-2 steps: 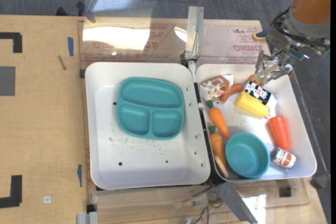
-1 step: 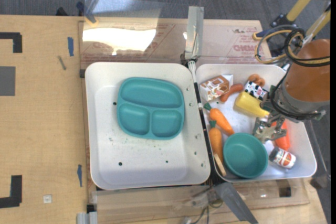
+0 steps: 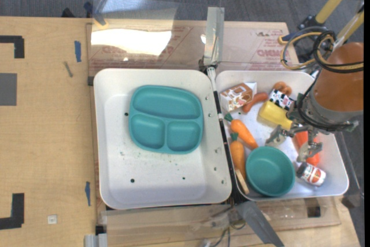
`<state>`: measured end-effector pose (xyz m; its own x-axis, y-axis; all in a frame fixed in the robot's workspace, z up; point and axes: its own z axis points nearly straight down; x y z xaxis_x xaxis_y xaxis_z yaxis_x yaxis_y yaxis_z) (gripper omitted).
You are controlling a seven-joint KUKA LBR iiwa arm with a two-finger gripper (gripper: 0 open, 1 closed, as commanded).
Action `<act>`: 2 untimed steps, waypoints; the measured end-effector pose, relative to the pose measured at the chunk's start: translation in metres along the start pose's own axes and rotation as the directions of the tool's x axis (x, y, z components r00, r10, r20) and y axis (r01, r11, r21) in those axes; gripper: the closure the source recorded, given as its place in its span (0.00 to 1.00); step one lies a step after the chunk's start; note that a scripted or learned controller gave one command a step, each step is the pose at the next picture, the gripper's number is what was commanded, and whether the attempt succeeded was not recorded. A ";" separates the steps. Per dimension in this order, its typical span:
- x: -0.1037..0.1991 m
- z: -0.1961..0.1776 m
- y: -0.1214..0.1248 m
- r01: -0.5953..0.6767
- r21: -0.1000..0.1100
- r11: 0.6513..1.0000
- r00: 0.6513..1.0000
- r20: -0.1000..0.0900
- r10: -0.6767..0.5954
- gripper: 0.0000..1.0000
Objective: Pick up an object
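Hovering low at the right of the frame, over the right bin (image 3: pixel 341 182), with the tool (image 3: pixel 295 139) spread fairly wide and holding nothing (metal fingers (image 3: pixel 277 136) splayed above the bin floor). Crowded pickings beneath and beside: a yellow block (image 3: pixel 273 114) touching the tool's upper left side, an orange-red piece (image 3: pixel 302 140) between the fingers' reach, a small can (image 3: pixel 312 173) just below, a teal bowl (image 3: pixel 269 170) at lower centre, two carrots (image 3: pixel 243 131) along the bin's left wall, a snack packet (image 3: pixel 238 94) near the top. Likely trouble: closing on two items at once, or nudging the yellow block aside instead of gripping; a round can apt to roll out of a pinch; the bowl's rim close enough to catch a finger on descent. Smooth white plastic underneath, so little friction to stop things sliding away. Left bin (image 3: pixel 110 142) at frame centre, carrying a teal divided plate (image 3: pixel 166 118). Brown table (image 3: pixel 40 124) at left with black tape marks; clear sheeting at upper centre; grey carpet across the top; yellow poles at upper right.
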<state>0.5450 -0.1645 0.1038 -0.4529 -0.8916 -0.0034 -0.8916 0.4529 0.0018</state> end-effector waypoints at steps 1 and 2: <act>-0.012 0.016 -0.016 -0.029 0.005 1.000 1.000 -0.001 0.029 0.00; -0.051 0.016 -0.073 -0.019 0.011 1.000 1.000 0.003 0.019 0.00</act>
<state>0.6337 -0.1518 0.0875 -0.4698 -0.8827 -0.0066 -0.8827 0.4699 -0.0091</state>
